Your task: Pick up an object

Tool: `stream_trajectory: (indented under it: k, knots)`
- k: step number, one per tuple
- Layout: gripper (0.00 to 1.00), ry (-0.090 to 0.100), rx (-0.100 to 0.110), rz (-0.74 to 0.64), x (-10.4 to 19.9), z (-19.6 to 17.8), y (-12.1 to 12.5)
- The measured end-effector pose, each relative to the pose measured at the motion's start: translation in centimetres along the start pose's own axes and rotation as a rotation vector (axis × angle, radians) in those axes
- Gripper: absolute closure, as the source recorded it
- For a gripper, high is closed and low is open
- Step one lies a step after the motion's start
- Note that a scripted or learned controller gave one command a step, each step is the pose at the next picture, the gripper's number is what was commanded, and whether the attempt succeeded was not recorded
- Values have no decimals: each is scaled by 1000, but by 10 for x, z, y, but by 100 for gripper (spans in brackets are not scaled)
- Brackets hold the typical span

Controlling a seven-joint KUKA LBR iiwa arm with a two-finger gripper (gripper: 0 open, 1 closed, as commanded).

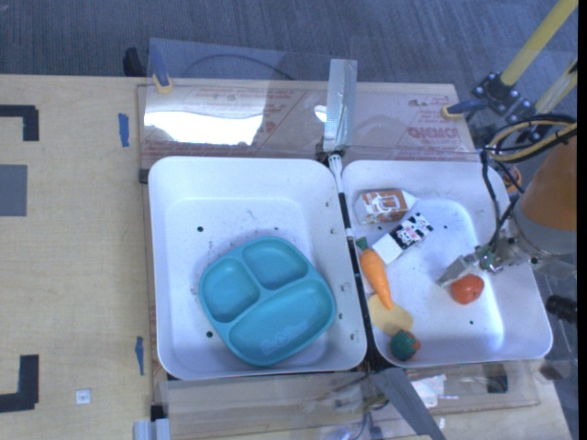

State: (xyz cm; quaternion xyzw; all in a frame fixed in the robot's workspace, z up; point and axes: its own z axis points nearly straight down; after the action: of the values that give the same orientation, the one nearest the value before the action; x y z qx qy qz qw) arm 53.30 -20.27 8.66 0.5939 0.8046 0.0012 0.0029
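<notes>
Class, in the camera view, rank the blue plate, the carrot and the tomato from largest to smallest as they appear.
1. Blue plate, by far the largest.
2. Carrot, long and thin.
3. Tomato, smallest, though not far behind the carrot.

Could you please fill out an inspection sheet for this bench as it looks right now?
Surface: two shallow white bins, left bin and right bin, side by side on a wooden bench.
Job's things: orange plastic carrot, red tomato-like ball, pale yellow piece, small green ball, brown printed packet, black-and-white card, all in right bin.
Clutter: blue three-compartment plastic tray in left bin.
Grippers: gripper low, beside the red ball.
Cables: black cables near the arm.
Surroundings: grey carpet floor.
</notes>
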Motion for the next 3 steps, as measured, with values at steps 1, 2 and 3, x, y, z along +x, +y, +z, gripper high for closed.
stream_trajectory:
  k: [1, 2, 3]
  knots:
    - [100, -5, -7, 1, -1, -13, 2]
    - [0, -4, -6, 1, -1, -12, 2]
    - [0, 11, -7, 3, -1, -3, -33]
